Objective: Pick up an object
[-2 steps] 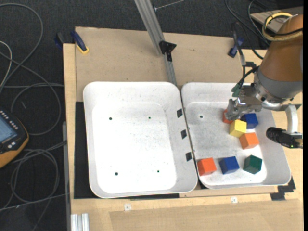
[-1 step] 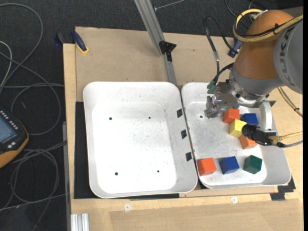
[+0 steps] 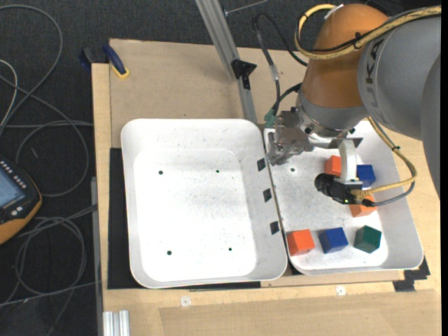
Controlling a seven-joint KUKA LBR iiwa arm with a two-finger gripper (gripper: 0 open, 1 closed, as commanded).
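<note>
Single fixed camera above the bench (image 3: 210, 313), slanted downward, both white bins (image 3: 189, 201) in frame

Three small blocks lie in a row along the near rim of the right bin (image 3: 402, 254): an orange block (image 3: 302, 241), a blue block (image 3: 334, 239) and a green block (image 3: 367, 239), each apart from the next. Farther back, another orange block (image 3: 332, 165) and another blue block (image 3: 365, 173) lie close together, and a third orange piece (image 3: 362, 208) lies just below them.

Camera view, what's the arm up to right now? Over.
Gripper low over right bin, near divider; fingers unclear. Orange block, blue block, green block untouched at front rim. Nothing blocking.
</note>
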